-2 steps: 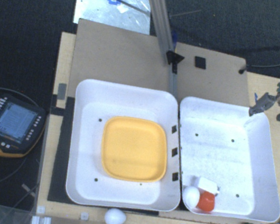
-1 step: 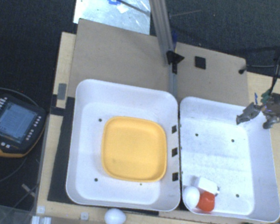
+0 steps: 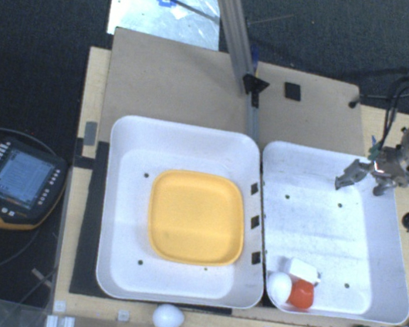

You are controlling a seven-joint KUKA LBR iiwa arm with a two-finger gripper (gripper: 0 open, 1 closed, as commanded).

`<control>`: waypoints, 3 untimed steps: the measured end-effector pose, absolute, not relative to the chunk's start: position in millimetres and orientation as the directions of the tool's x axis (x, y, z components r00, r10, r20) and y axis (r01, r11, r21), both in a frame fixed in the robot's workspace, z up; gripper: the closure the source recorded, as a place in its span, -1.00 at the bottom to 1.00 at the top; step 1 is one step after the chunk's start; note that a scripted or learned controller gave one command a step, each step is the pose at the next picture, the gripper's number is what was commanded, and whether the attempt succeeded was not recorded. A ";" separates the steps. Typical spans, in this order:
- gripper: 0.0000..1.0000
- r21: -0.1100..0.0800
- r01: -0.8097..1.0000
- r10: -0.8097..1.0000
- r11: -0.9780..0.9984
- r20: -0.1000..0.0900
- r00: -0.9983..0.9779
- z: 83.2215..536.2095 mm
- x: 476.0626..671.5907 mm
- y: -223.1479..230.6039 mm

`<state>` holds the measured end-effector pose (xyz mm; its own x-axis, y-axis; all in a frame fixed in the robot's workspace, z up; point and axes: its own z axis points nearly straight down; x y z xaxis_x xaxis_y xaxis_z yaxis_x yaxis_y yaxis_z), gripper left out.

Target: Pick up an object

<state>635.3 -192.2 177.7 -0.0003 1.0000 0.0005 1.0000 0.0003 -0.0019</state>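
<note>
In the camera view the hand (image 3: 364,177) hangs over the far right part of the right bin (image 3: 381,229), its two fingers spread open and nothing between them. A white egg (image 3: 279,286), an orange-red ball (image 3: 302,294) and a small white block (image 3: 303,270) lie together at this bin's near left corner. A yellow plate (image 3: 197,217) lies in the middle of the left bin (image 3: 126,184).

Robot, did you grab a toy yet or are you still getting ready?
Nothing is picked up yet. The gripper sits open over the right bin, near its top right corner. The red object and white egg lie far off in the near left corner, still to grab.
</note>
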 end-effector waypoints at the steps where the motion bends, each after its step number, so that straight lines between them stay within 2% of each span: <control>1: -1.00 -0.002 1.000 1.000 0.001 0.000 -0.001 126.2 643.9 -196.5; 2: 1.00 0.003 1.000 1.000 0.002 -0.001 -0.002 139.4 645.1 -196.5; 3: 1.00 0.004 1.000 1.000 0.001 -0.001 -0.001 182.6 648.3 -198.3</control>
